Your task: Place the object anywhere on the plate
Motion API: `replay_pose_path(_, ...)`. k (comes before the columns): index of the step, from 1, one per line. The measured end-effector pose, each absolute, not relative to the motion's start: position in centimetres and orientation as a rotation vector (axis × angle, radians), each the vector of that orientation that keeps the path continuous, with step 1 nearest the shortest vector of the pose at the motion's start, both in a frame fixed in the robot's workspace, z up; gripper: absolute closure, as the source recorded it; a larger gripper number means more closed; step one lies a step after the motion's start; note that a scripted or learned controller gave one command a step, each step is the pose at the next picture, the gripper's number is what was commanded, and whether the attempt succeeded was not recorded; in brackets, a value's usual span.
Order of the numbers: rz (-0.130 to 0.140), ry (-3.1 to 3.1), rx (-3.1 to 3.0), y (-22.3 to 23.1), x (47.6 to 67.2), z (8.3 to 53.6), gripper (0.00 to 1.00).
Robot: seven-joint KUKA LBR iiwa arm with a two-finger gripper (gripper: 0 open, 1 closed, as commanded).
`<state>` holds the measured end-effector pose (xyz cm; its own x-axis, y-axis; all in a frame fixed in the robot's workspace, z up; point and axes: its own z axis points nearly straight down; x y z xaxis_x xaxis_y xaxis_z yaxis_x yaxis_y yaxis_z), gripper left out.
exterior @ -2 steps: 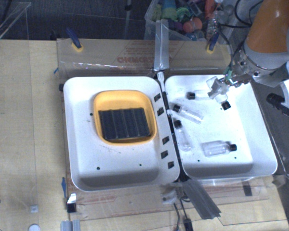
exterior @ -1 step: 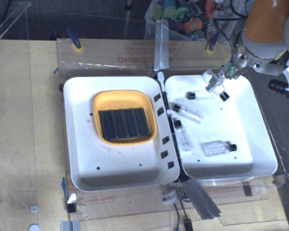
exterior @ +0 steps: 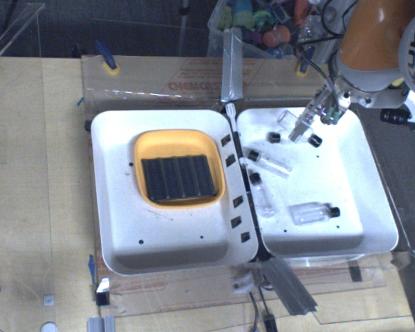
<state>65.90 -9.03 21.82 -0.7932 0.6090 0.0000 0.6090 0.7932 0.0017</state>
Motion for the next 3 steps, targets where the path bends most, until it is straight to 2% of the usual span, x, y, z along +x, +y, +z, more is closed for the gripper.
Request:
replay_pose_path(1,0.003,2.974,1.011,-9.1,65.9,21.8,0.00)
replay_pose_path(2,0.002,3.077,0.594,-15.7,63.4,25.0,0.00)
replay_pose_path(3,0.001,3.133,-0.012,-18.0,64.8,21.9,0.00)
